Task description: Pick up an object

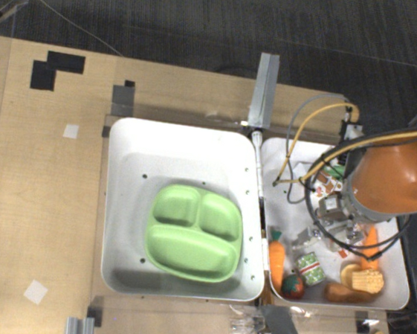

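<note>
The arm, with its orange band (396, 176), hangs over the right bin (297, 159); its gripper (334, 228) reaches down among the toy foods near the bin's middle. An orange carrot (276, 261) lies along the bin's left wall. Beside it are a small green-and-white packet (309, 270) and a red-and-green round piece (294, 286). A yellow corn-like piece (365, 278) and a brown piece (340, 293) lie at the front right. Another orange piece (370, 244) shows just right of the gripper. The wrist hides the fingertips.
The left bin (127, 191) holds a green divided tray (193, 232) with three compartments. A metal post (262, 94) stands between the bins at the back. Cables (303, 155) loop over the back of the right bin.
</note>
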### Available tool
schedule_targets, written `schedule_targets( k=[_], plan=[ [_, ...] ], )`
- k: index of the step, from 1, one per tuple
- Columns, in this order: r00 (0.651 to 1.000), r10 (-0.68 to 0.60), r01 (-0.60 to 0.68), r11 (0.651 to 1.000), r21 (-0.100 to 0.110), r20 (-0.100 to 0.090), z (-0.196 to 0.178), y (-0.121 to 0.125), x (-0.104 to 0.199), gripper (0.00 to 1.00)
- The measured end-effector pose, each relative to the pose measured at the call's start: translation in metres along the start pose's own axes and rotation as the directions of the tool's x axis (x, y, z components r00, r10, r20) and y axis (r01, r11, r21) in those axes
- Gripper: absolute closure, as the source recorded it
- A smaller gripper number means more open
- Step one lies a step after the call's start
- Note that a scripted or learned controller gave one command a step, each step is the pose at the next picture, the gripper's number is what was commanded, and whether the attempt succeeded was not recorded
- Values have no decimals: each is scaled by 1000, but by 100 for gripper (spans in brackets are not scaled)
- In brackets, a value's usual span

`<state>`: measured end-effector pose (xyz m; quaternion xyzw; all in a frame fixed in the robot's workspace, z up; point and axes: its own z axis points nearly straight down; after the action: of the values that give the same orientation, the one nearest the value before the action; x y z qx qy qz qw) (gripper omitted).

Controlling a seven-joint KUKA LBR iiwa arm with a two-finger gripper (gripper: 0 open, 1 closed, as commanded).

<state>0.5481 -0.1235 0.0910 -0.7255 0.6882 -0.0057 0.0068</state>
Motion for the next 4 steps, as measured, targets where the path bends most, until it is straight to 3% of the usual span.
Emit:
schedule_targets(
  k=[1, 2, 3, 4],
  plan=[
    [987, -158, 158, 987, 7, -5, -3, 40, -31, 0],
    [975, -222, 222, 975, 13, -12, -4, 49, -37, 0],
    [859, -513, 513, 859, 4, -5, -2, 54, 6, 0],
    [483, -876, 876, 483, 2, -1, -1, 55, -4, 0]
  ],
)
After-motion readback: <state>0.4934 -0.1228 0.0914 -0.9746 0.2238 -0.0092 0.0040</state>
